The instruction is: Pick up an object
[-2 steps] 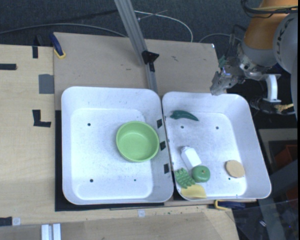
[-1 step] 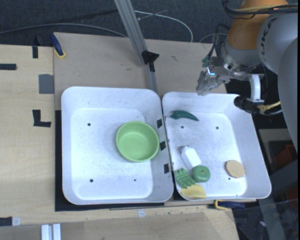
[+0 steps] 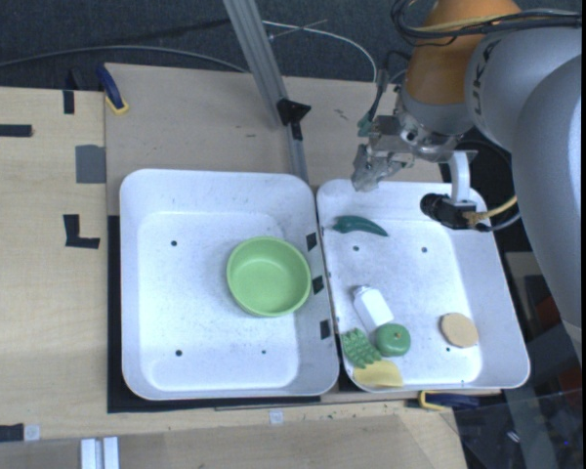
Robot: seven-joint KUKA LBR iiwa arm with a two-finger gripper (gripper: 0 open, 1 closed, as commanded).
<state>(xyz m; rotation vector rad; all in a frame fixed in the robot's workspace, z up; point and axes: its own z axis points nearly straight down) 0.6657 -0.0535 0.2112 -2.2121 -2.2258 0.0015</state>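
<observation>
The gripper (image 3: 371, 177) hangs over the right bin's (image 3: 498, 291) upper-left rim, grasp state unreadable, while the dark green pepper (image 3: 359, 226) lies just below it in frame, long axis running left-right.

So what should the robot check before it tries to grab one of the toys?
1. Claw free of any toy: ok, nothing shows between its tips.
2. Claw over the bin with the toys: not quite, it hangs at the far rim of the right bin, near the corner.
3. A toy close by: ok, the dark green curved piece lies just below the claw, with bare floor around it.
4. Crowded toys to avoid: not ok, the white bottle, green round piece, green ridged piece and yellow piece sit bunched together.
5. Tan disc: ok, it lies alone.
6. Claw open wide enough: cannot tell.
</observation>
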